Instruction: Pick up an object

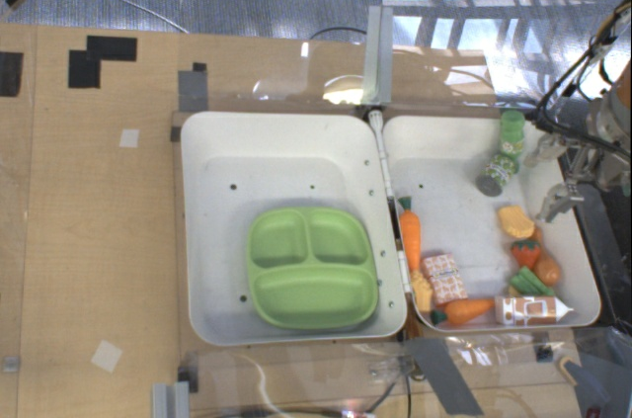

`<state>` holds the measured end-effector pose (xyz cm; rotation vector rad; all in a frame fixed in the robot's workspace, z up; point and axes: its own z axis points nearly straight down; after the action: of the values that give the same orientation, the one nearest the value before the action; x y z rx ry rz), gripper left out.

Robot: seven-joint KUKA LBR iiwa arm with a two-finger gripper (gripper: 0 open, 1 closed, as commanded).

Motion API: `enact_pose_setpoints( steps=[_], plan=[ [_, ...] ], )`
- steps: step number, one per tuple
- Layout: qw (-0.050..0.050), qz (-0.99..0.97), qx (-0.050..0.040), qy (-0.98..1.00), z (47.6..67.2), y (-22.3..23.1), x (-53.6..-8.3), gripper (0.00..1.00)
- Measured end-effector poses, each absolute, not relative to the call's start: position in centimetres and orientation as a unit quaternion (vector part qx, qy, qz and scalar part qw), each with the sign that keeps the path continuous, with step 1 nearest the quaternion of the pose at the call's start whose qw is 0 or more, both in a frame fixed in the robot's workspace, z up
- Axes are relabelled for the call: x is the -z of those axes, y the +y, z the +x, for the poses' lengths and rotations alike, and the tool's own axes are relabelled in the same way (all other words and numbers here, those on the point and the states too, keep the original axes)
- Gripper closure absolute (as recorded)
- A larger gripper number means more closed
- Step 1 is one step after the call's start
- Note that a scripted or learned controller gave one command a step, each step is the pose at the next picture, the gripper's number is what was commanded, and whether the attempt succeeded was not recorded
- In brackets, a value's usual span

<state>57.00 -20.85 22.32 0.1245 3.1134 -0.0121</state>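
From the fixed overhead camera we look down on two white bins side by side. The left bin (212, 169) carries a green divided plate (312, 266) toward its six o'clock side. The right bin (449, 199) holds the toy groceries.

At about one o'clock in that bin a green bottle (503, 152) lies tilted, its cap pointing up toward twelve. Just below it, toward four o'clock, sits a yellow-orange piece (516, 222), and further down at five o'clock a red tomato (526, 252) touches a cluster of green and orange bits. Along the nine o'clock wall a carrot (410, 235) lies lengthwise, with a small patterned box (444, 276) just beside it. A second carrot (467, 310) and a milk carton (531, 310) rest along the six o'clock wall.

The gripper (559, 199) hangs at three o'clock over the right bin's rim, near the yellow-orange piece. Its fingers look parted with nothing between them, though they are small and dim.

We judge the yellow-orange piece the handiest object: closest to the gripper and apart from its neighbours. It is likely light, hollow, stiff plastic, smooth and rounded, so it may squirt out of a shallow pinch. We would close across its narrow middle, low down, rather than on its curved top.
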Motion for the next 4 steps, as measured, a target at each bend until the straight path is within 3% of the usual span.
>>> enact_pose_setpoints(
  steps=[1, 2, 3, 4],
  plan=[
    [0.009, -0.02, 0.0021, 1.0, 62.4, -20.5, -9.1, 0.0],
    [0.006, -0.011, 0.0016, 1.0, 54.9, -20.7, -9.0, 0.0],
    [0.009, 0.015, 0.0021, 1.0, 51.9, -18.4, -9.0, 0.0],
    [-0.006, -0.048, -0.001, 0.999, 64.5, -20.5, -8.8, 0.0]
  ],
)
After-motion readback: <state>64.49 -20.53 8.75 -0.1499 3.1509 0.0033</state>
